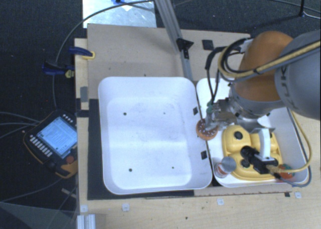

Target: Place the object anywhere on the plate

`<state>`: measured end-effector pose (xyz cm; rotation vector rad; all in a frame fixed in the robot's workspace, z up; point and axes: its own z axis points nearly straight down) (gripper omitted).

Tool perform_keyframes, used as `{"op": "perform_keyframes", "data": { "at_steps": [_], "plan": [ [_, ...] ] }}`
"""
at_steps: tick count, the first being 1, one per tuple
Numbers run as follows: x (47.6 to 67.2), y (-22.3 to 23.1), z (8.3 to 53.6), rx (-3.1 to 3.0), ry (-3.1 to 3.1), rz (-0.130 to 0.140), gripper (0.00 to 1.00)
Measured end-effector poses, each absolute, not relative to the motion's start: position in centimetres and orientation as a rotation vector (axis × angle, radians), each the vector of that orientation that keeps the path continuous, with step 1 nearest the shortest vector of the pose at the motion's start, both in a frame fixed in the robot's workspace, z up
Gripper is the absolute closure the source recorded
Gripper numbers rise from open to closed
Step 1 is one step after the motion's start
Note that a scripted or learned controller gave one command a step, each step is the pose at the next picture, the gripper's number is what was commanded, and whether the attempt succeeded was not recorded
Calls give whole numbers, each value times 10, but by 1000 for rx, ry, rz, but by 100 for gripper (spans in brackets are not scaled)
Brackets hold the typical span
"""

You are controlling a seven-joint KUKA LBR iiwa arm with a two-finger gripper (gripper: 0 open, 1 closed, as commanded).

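Beside the yellow plate [249, 158] lies a small brown ring-shaped object [206, 131].

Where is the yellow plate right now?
The yellow plate sits in the right-hand white bin, toward the bottom of the camera view, just below the gripper and right of a small brown ring-shaped object.

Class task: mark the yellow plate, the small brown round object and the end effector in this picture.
yellow plate [235, 158]: camera view, bare yellow left part.
small brown round object [206, 131]: camera view, its centre.
end effector [210, 118]: camera view, at its tip.
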<state>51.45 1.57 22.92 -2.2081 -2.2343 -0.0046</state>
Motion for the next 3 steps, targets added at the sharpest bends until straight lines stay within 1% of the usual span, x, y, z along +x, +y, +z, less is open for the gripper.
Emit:
{"op": "perform_keyframes", "data": {
  "at_steps": [1, 2, 3],
  "plan": [
    [511, 62, 219, -2210, -2231, -1, 100],
    [512, 115, 213, -2211, -2231, -3, 100],
    [507, 138, 214, -2212, -2229, -1, 100]
  ]
}}
